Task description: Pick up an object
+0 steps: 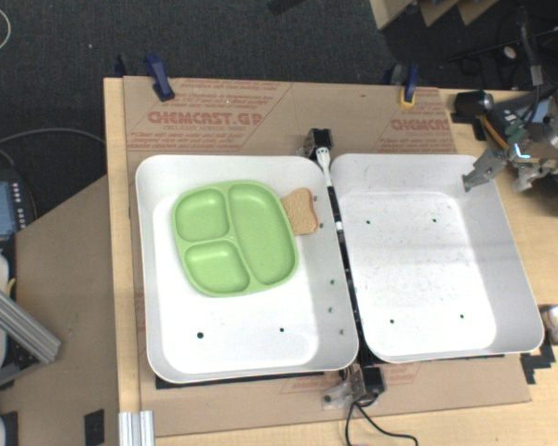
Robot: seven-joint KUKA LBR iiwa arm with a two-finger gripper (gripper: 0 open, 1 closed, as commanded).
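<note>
Within the left bin (167,342), toward its far side: green three-part plate (234,238) lying flat, tan biscuit (301,211) touching its right rim, near the wall between the bins. Over the right bin's (428,323) far right corner: claw (484,168), well apart from both, spread or pressed together impossible to tell.

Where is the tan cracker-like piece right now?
In the camera view, the tan piece lies in the left bin, touching the upper right edge of the green divided plate, close to the seam between the two bins.
</note>
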